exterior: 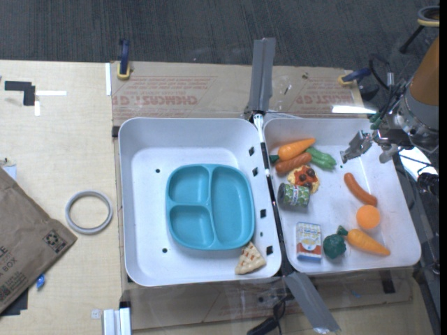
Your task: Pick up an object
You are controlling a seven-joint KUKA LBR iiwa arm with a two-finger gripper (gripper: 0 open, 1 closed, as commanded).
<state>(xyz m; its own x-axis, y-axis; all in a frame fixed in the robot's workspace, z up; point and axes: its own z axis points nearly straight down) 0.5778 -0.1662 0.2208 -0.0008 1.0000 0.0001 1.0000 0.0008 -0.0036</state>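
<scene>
- Hovering over the right bin's (408, 208) far right corner, my fingers (370, 147) are spread and pinch nothing.
- A sausage (360, 188) lies just below them, an orange (368, 217) and carrot (368, 242) nearer the front.
- A small carton (309, 241) and can (294, 195) carry labels too small to read.
- A teal plate (210, 206) sits in the left bin (136, 208), a pizza slice (250, 260) beside it.
- Cardboard (181, 89) on the desk (56, 152) reads, reversed, "CHEMCTS".

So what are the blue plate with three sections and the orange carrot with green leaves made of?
The teal three-section plate looks like smooth moulded plastic: even colour, rounded ridges, soft sheen. The orange carrot with green leaves seems a plastic toy too, judging by its flat, bright colour, though it could be rubber or foam.
</scene>
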